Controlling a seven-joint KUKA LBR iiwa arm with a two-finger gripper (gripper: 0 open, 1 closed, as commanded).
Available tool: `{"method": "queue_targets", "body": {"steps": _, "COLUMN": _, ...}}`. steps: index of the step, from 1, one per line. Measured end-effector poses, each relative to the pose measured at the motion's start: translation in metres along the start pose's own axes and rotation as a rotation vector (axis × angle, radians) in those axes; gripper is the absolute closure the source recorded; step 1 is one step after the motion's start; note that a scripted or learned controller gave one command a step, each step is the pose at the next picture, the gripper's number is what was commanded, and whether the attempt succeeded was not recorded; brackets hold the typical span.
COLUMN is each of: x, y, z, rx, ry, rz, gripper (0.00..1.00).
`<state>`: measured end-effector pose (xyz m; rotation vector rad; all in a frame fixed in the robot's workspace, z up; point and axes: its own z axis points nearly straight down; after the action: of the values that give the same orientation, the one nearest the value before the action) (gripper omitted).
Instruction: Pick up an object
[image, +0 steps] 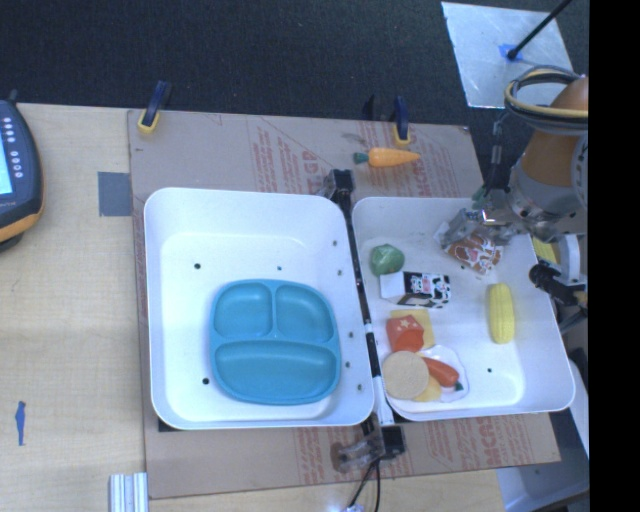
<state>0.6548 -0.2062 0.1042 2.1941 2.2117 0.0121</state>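
Two white bins (160, 300) sit on the bench; jaws (487, 215) hang over a crinkly packet (472, 248), grip unclear.

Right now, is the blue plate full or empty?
Empty. The blue plate lies flat in the left bin, and all three sections show bare blue.

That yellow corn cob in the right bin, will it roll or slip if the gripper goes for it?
The corn cob looks rounded and elongated, so it would probably roll sideways if nudged across its length. Its surface seems smooth and plastic-like, so it may slip. It lies apart from other items on the right bin floor, leaving room to roll.
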Motion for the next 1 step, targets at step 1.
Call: {"method": "queue_targets", "body": {"steps": 1, "x": 0.0062, "y": -0.0125, "z": 0.004, "rx": 0.008, "ry": 0.003, "rz": 0.001, "gripper": 0.0}}
